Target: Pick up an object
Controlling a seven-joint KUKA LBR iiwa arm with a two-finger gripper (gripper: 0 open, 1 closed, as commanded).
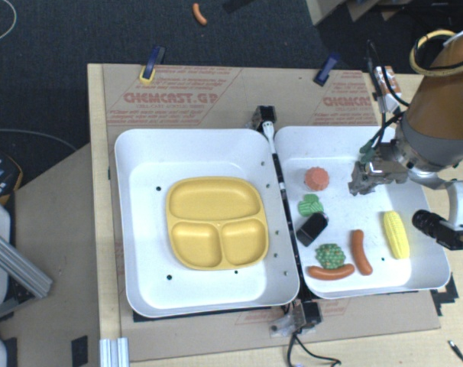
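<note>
White plastic bins sit side by side on the table; the left bin [132, 205] carries a yellow divided tray [216, 222], and the right bin [422, 277] carries the small toy foods. The claw [367, 176] hangs low over the upper right part of the right bin, above bare floor, with the tomato [317, 178] near it to its left. Its fingertips are too dark and small to read, so I cannot tell how far it is open; nothing shows between them.

Any of the pieces would do. The tomato is the nearest: round, likely light hard plastic, and probably slick, so it may roll or squirt out unless taken across its widest middle. The corn [396, 234] lies well clear of its neighbours near the right wall; long and ridged, it should grip best across its short width at mid-length. The two sausages [361, 251] [330, 272], the broccoli [329, 255], the black block [312, 228] and the green piece [310, 204] crowd together lower down, so a grab there risks nudging a neighbour.
</note>
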